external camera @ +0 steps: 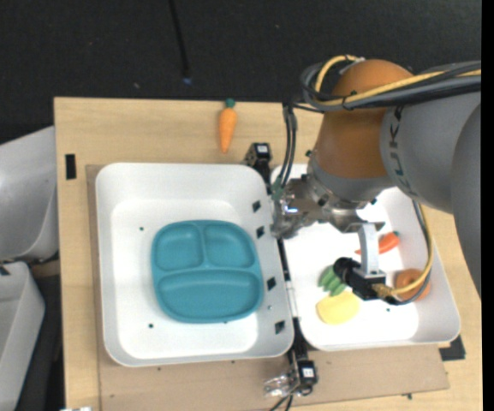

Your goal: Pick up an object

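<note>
My gripper [288, 212] hangs low over the left edge of the right bin [439, 319], close to the wall between the two bins. The grey arm with its orange band covers the bin's upper half. Nothing shows between the gripper's tips. In the right bin's near part lie a yellow piece [338, 309], a green piece [331, 277], a small orange-red piece [389, 243] and a brown-orange piece [407, 279], all to the right of and nearer than the gripper.
A teal divided plate [205, 271] lies in the middle of the left bin [110, 229]. A toy carrot [227, 127] rests on the wooden bench beyond the bins. Cables run along the arm above the right bin.
</note>
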{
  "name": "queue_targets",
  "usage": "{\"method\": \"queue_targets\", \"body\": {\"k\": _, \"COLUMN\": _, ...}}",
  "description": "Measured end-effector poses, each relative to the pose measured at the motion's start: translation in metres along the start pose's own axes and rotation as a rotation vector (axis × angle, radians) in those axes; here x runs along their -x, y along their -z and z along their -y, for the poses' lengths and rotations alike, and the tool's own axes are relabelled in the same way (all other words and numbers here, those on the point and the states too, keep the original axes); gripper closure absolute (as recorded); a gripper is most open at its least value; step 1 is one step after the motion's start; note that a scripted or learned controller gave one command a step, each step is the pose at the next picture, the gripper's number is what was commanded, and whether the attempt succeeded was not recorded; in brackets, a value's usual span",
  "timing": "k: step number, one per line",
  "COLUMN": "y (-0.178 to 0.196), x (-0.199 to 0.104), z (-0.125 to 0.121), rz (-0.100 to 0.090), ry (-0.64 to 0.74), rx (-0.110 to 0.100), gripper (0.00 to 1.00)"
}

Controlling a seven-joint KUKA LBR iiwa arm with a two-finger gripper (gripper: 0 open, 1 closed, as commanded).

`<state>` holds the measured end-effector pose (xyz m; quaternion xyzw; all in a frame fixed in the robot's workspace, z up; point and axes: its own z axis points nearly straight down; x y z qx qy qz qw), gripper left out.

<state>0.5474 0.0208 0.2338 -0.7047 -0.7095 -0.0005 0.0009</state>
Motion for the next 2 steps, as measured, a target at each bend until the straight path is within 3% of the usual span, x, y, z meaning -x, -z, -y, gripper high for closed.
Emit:
{"method": "queue_targets", "body": {"k": 1, "y": 0.0151, "x": -0.0495, "z": 0.0120, "rz": 0.000, "ry": 0.001, "rx": 0.003, "gripper": 1.00}}
{"method": "queue_targets", "body": {"k": 2, "y": 0.0144, "x": -0.0464, "z": 0.0117, "rz": 0.002, "ry": -0.004, "rx": 0.002, "gripper": 0.00}}
